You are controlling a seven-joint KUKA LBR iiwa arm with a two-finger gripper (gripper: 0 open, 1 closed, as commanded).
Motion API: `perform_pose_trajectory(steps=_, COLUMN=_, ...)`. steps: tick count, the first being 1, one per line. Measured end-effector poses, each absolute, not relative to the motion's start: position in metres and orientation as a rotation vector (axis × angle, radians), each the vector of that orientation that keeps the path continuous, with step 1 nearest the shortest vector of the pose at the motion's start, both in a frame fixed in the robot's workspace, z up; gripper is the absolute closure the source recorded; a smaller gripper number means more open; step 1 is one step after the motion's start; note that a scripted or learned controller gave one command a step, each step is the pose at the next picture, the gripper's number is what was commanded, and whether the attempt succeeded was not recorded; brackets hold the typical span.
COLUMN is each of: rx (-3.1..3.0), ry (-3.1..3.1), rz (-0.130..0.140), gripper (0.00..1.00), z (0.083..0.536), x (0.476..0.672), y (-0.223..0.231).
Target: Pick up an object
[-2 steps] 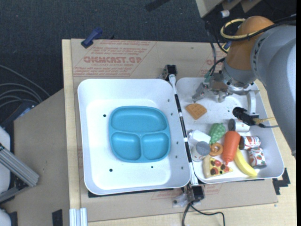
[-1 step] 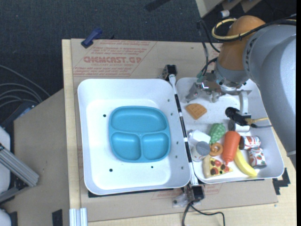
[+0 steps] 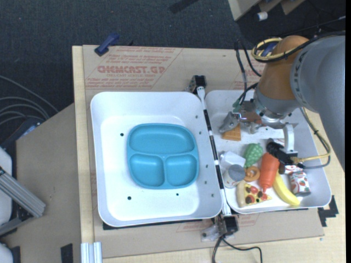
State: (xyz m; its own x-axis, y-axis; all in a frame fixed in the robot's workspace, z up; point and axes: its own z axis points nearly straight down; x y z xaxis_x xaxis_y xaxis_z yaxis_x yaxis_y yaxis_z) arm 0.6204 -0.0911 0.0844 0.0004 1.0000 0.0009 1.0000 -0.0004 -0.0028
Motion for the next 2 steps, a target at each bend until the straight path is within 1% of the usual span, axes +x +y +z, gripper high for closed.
perform_pose_trajectory(steps=1, rx=-2.222, ry=-2.218, rz=0.001, gripper=1.0, z=0.094, x=0.621, y=-0.091)
perform_pose_trajectory(steps=2, rx=-2.218, ry=-2.22, rz=0.001, gripper=1.0, z=0.185, x=0.542, y=-0.025)
